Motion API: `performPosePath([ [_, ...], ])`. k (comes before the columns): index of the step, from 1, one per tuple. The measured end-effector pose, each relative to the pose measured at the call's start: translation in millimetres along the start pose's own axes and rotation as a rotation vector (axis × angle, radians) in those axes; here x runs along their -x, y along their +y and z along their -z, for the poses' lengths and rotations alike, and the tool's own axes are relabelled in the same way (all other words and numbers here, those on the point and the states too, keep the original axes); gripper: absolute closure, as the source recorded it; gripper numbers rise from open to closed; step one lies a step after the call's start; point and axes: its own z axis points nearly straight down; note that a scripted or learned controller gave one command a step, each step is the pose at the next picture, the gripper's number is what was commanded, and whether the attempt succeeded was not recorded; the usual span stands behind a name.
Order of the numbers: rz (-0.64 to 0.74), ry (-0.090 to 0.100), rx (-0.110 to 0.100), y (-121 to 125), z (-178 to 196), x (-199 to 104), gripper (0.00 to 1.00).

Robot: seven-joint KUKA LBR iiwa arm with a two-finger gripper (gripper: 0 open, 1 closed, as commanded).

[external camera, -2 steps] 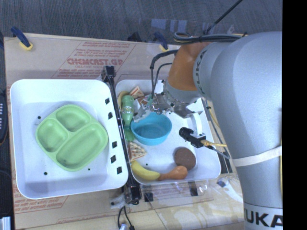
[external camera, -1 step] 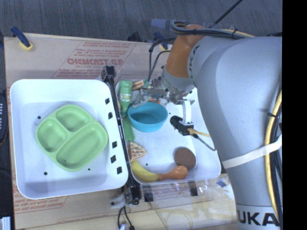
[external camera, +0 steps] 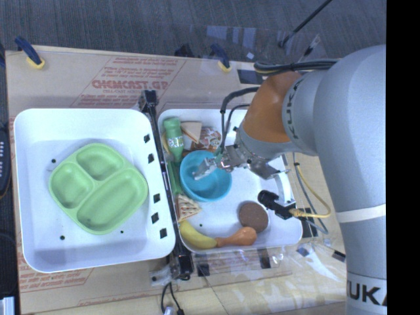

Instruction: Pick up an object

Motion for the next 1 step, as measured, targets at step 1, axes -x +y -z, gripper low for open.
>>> performPosePath([
  [1, 0.006, -0.016, 0.004, 0.9, 14.3, 7.2, 1.00],
])
